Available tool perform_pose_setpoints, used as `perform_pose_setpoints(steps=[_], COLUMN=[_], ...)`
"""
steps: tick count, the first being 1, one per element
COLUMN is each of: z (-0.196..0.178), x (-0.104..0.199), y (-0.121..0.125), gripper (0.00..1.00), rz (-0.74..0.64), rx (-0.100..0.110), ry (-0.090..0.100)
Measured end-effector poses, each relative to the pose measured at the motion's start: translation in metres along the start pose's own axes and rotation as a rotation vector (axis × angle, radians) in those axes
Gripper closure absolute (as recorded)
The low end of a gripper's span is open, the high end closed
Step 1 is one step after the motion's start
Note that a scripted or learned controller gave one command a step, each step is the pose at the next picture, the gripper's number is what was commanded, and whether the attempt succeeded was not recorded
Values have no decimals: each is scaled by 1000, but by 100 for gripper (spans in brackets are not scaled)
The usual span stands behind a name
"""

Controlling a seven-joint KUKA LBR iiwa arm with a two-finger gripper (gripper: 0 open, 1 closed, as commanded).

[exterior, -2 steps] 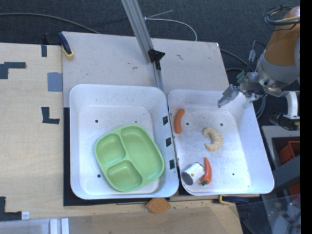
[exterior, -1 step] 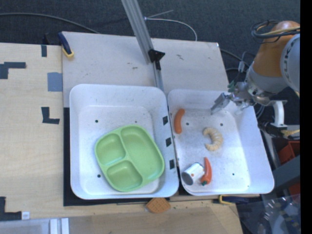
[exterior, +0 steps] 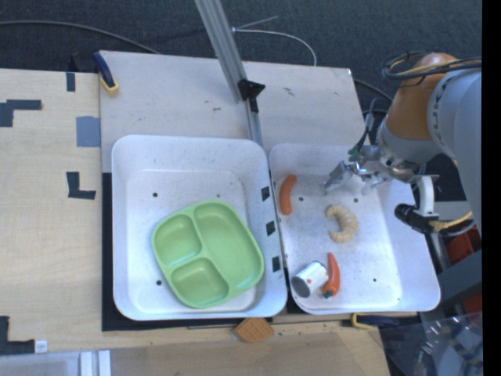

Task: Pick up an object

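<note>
**Gripper poised over the right bin, nothing in it yet**

From where I stand, the gripper [exterior: 342, 177] hangs low over the upper part of the right bin [exterior: 407, 284], its fingers spread apart with nothing between them. The nearest things to take are the tan croissant-shaped piece [exterior: 343, 222] just below it and the orange sausage [exterior: 287, 193] off to its left near the bin's wall. Lower in the same bin, a small white cylinder [exterior: 310, 276] lies touching an orange carrot [exterior: 333, 276]. The left bin [exterior: 129, 210] carries a green divided plate [exterior: 207, 253].

What worries me: the gripper sits between the croissant and the sausage, over bare bin floor, so a straight descent would likely close on nothing. The sausage lies close to the wall, where a finger could catch the rim. The curved croissant may roll or slip out of a narrow pinch.

The fingertips are small and dark against clutter at the wrist, so their exact height above the floor is hard to judge. The arm's upper body is cut off at the frame's edge.
</note>
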State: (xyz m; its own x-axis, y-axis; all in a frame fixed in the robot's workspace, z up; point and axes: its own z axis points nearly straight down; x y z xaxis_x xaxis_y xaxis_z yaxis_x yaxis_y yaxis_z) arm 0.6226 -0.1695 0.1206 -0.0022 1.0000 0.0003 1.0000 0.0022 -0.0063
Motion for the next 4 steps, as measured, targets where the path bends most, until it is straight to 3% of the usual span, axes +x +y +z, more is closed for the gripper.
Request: perform_pose_setpoints(steps=[1, 3, 4], z=[-13, -120, -108], x=[0, 9, 58], y=[1, -4, -16], gripper=[100, 100, 100], rz=[-1, 0, -3], rx=[-4, -11, -4], ry=[-1, -2, 1])
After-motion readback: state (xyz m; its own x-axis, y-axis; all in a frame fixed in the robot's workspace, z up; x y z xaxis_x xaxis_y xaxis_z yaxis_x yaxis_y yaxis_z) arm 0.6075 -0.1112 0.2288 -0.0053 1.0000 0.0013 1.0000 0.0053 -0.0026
